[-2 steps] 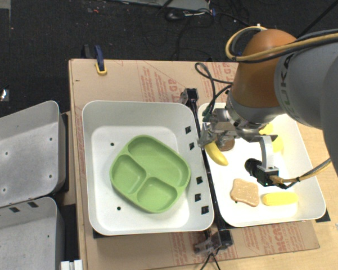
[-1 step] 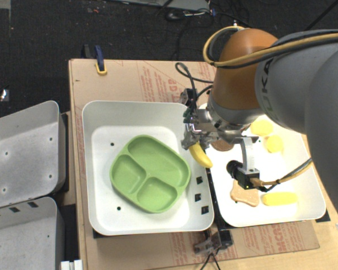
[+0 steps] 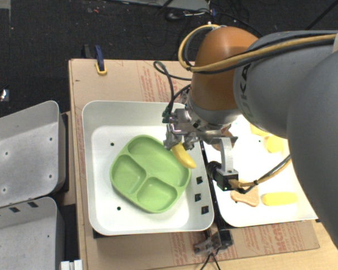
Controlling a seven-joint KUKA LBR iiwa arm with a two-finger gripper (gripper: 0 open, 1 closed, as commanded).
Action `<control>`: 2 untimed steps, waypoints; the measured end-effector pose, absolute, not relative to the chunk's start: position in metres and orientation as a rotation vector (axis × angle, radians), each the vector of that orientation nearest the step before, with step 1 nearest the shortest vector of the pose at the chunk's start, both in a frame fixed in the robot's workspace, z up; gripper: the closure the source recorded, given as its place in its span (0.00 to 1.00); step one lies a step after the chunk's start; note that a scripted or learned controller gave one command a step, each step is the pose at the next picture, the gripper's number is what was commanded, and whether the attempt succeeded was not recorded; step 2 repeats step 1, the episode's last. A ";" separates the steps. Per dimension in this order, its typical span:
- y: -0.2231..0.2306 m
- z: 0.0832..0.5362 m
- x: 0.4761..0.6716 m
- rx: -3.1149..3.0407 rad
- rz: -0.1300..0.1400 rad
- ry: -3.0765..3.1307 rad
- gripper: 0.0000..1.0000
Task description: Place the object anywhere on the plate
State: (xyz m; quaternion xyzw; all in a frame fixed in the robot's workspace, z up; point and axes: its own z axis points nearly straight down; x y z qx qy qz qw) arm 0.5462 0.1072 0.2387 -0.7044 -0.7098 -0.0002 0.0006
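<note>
Hovering at the upper right rim of a light green, three-compartment plastic plate (image 3: 149,176): the metal two-finger hand (image 3: 179,142) of the grey arm (image 3: 292,83), with a small yellow banana-shaped object (image 3: 184,156) hanging just below it. Top end of the yellow piece tucked up between the fingers, so apparently pinched there, closed around it; lower end slanting down over the plate's edge, seemingly not yet resting on it. Held that way, in all likelihood, to carry it inward over a compartment before letting go. Probably near the end of the task, with only a short move and a release left; some risk of a drop on the rim and a roll into the bin.

Plate lying tilted, diagonally across the floor of the left white bin (image 3: 101,122), near its middle. In the right white bin (image 3: 303,212), partly hidden by the arm: a yellow block-like piece (image 3: 278,198), a tan flat piece (image 3: 244,197) and another yellow piece (image 3: 275,145), well apart from the plate. Dark cables looped about the wrist.

Both bins set on a brown cardboard-covered tabletop (image 3: 129,77). Beyond it, dark speckled flooring (image 3: 34,38) with stray cables, and at far left pale grey perforated metal trays (image 3: 22,145).
</note>
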 end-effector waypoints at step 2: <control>0.104 0.239 0.546 -2.218 0.002 -2.224 0.00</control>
